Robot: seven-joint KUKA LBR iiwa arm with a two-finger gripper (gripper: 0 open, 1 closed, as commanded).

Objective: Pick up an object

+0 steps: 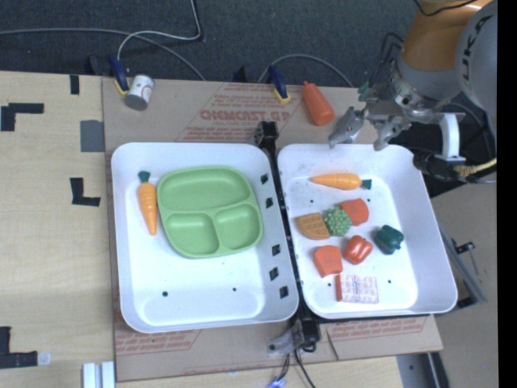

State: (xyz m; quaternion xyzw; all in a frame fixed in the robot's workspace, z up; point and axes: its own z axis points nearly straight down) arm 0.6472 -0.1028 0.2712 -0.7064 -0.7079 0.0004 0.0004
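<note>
Cardboard-covered bench (pixel 226 120) bearing two white bins. The arm (pixel 448 39) reaches in from the right, its gripper (pixel 361 133) hovering above the right bin's (pixel 432 241) far rim, fingers spread apart and holding nothing. A toy carrot (pixel 335 182) lies in this bin just below the gripper.

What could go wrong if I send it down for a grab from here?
The tool hangs open above the right bin's far rim, so a straight descent may hit the rim. The carrot nearest it lies flat and could slip out. The broccoli and its neighbours sit tightly clustered, so the fingers may snag two pieces.
</note>
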